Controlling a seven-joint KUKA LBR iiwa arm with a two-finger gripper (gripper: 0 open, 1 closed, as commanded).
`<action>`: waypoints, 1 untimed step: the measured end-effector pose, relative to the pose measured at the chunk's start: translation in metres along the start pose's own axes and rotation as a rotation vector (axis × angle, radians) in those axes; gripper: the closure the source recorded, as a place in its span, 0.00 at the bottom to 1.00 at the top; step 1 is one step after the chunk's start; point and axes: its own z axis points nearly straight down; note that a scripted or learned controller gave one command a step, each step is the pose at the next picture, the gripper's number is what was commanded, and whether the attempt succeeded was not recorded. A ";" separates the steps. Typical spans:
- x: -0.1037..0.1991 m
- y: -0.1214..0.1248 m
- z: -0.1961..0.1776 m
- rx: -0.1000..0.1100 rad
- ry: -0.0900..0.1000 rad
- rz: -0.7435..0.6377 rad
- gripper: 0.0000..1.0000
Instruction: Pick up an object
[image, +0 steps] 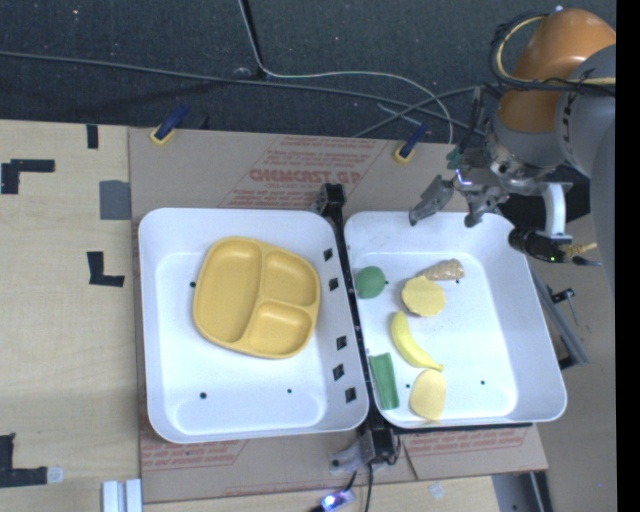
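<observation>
My gripper (455, 207) hangs over the far rim of the right bin (520, 340), its two grey fingers spread apart with nothing between them. Below it in that bin lie a tan, lumpy piece (441, 270), a round yellow piece (423, 297), a green ball (370, 282), a yellow banana (410, 343), a green stick (383, 380) and a yellow wedge (428, 395). The tan piece is the nearest to the fingers, a little toward the camera from them.
A yellow divided plate (255, 297) lies in the left bin (170, 380). Both bins rest on a cardboard sheet (290, 170). Black clips (335, 200) join the bins along the middle. Cables (400, 105) run across the dark surface behind.
</observation>
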 end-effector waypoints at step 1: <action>0.000 0.002 -0.008 -0.013 -0.002 -0.003 0.00</action>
